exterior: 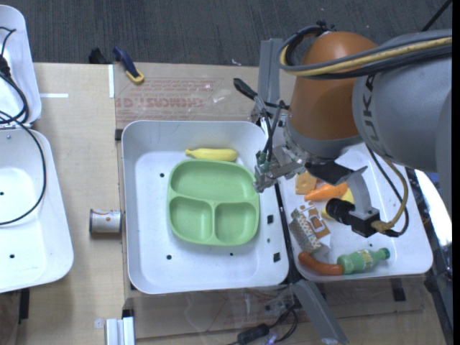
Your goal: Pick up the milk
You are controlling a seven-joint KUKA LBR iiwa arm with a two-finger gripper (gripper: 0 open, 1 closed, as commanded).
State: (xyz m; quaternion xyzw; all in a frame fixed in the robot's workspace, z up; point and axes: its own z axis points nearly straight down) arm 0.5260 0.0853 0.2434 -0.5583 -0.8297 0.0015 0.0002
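On the bench (79,121), outside the bins, a small can (106,221) lies on its side just left of the left bin (136,192); it appears stray, not part of the sorting area. Inside the left bin a green divided plate (213,202) sits flat near the centre, and a banana (211,154) lies touching its far rim. Both rest loose on the bin floor, as objects laid out for picking.

The end effector (263,172) hangs over the wall between the two bins, at the right edge of the plate. Nothing is seen between its fingers. Whether it is released or clenched cannot be told from this view.

In the right bin (402,261), partly under the arm, the objects lie in a loose cluster: a carrot (325,191), a brown and white carton taken to be the milk (310,226), a sausage (321,265) and a green bottle (363,259).

The milk lies on its side on the floor of the right bin, near its left wall. It is to the right of the end effector and nearer the camera, close but apart. In my judgement a short shift right and toward the camera, then a descent, is required before any grasp.
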